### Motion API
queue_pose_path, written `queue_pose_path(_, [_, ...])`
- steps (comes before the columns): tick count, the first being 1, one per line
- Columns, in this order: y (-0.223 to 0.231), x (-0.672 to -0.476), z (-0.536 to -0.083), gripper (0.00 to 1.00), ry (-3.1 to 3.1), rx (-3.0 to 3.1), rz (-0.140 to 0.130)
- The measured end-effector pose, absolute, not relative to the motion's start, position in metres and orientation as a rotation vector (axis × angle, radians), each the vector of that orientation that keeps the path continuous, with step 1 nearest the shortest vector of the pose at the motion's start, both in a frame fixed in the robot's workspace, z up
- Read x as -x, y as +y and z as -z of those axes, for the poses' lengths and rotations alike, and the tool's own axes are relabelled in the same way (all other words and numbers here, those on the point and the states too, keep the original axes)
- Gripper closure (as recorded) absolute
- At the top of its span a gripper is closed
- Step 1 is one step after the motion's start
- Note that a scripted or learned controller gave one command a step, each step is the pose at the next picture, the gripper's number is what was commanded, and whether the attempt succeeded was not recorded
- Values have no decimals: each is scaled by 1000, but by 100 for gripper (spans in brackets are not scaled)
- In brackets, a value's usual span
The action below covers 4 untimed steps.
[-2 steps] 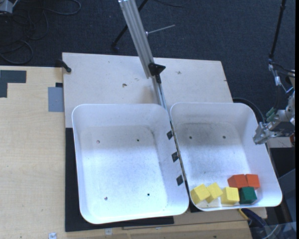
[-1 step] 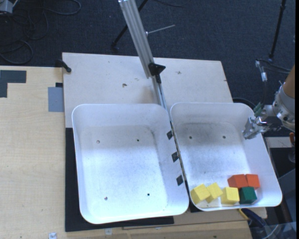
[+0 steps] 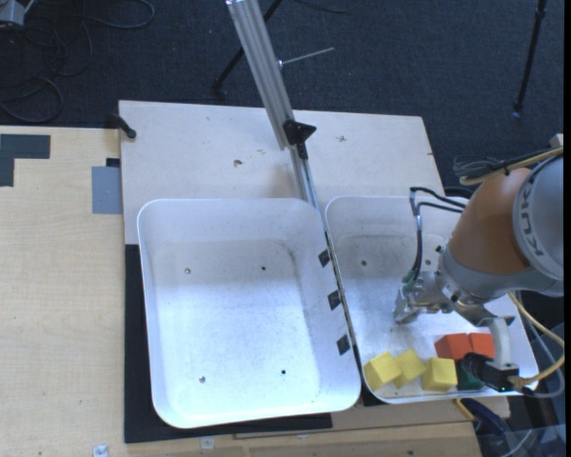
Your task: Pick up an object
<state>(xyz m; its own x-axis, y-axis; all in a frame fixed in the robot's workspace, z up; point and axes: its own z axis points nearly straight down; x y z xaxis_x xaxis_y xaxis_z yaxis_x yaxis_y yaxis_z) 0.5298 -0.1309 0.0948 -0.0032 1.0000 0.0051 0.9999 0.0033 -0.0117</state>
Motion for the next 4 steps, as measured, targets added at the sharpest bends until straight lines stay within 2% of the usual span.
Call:
queue_pose_path(1, [-203, -596, -91, 100, -2222, 2227, -2])
queue_pose_path(2, [-199, -594, -91, 0, -2222, 2219, -2])
queue_pose_path(3, [-193, -604, -91, 0, -2223, 2218, -1])
queue_pose_path(4, [-135, -530, -101, 0, -2214, 2214, -4])
